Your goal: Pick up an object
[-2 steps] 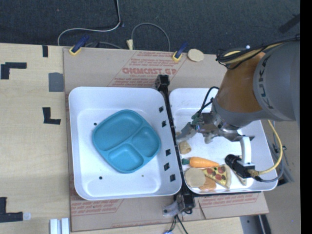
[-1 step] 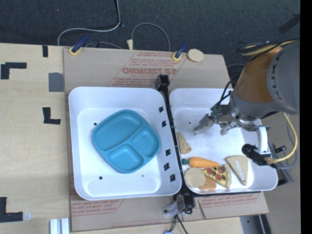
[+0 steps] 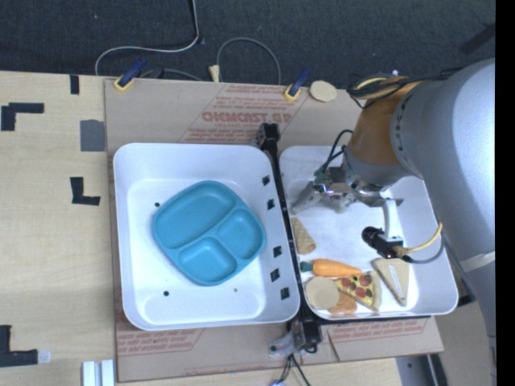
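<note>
Here, fingers (image 3: 312,196) spread wide above bread slice (image 3: 302,236), carrot (image 3: 336,268) nearby, blue tray (image 3: 209,232) apart.

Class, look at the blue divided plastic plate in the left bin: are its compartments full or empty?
Empty. The blue divided plastic plate shows bare blue in all compartments; the toy food lies in the right white bin.

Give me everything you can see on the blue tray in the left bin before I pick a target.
The blue tray is a rounded, glossy, plastic-looking plate in light blue, divided by raised ridges into three compartments: one large, two smaller. It lies flat and right side up, turned at an angle to the bin walls, near the middle of the left bin. Nothing sits in its compartments and nothing but the bin floor touches it. The hand is over the right bin, well apart from it.
</note>
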Action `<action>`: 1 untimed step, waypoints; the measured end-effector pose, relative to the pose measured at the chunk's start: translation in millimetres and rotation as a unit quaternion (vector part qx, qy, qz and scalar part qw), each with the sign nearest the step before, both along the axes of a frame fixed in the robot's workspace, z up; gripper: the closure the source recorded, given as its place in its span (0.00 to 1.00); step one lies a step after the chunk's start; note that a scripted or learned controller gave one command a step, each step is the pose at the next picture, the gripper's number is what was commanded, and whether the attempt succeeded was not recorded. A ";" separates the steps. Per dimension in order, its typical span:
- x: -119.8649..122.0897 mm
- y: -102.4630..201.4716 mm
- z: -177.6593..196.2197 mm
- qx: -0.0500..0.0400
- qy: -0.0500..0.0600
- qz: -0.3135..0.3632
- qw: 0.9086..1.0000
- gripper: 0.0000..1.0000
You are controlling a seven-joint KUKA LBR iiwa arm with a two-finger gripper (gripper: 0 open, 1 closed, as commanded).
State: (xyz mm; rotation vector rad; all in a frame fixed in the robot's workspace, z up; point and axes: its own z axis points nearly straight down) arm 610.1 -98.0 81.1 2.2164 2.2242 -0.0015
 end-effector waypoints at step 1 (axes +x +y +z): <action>58.9 1.2 4.1 -0.002 0.003 0.001 1.000 0.00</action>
